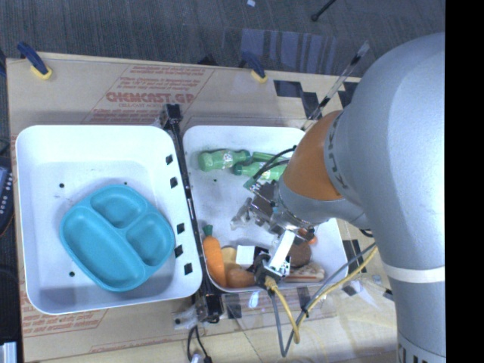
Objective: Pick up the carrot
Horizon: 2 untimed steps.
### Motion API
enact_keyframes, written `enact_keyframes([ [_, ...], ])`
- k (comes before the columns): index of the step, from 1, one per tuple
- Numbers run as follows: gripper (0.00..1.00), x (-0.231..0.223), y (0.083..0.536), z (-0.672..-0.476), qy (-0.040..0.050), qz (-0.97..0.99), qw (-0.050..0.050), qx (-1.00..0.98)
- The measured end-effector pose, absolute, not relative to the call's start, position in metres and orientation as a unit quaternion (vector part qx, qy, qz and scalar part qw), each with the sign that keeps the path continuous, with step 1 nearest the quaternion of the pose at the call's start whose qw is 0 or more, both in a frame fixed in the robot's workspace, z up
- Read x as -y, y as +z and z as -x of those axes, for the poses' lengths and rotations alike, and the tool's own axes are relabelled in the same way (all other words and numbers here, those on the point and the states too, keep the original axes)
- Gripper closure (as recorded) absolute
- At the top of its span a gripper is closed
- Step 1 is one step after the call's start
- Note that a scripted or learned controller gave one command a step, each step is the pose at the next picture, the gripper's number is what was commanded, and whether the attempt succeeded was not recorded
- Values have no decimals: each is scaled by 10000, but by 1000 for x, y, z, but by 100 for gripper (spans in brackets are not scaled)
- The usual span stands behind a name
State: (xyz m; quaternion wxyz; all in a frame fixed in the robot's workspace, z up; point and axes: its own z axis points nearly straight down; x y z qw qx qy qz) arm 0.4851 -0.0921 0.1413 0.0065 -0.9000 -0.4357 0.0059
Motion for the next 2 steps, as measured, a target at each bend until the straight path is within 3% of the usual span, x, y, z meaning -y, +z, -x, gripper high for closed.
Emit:
enact_keyframes([
  [1,0,74,191,-553,29,9237,41,3830],
  [2,0,93,223,-542,22,9264,32,3766],
])
